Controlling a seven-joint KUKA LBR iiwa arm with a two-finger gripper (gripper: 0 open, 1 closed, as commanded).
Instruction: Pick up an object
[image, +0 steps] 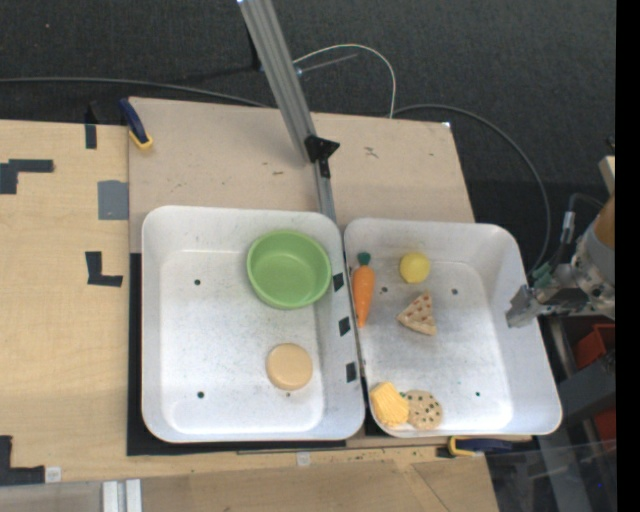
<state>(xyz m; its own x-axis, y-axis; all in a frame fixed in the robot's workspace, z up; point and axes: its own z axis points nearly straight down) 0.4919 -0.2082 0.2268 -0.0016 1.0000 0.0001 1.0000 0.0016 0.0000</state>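
The left bin (170, 330) holds a green bowl (289, 268) at its back right and a tan round disc (290, 367) near its front. In the right bin (500, 390) an orange carrot (362, 290) lies along the left wall. A yellow ball (415, 267) sits at the back, and a wedge-shaped slice (418, 314) lies in the middle. A yellow piece (390, 405) and a chip cookie (423, 409) rest in the front left corner. My gripper (530, 303) hangs at the right bin's right rim, well apart from every object.
A grey metal pole (285, 85) slants in from the top and ends at the gap between the bins. Cables (470, 120) run over the dark floor behind. A blue and yellow clamp (135, 122) grips the board's back left corner.
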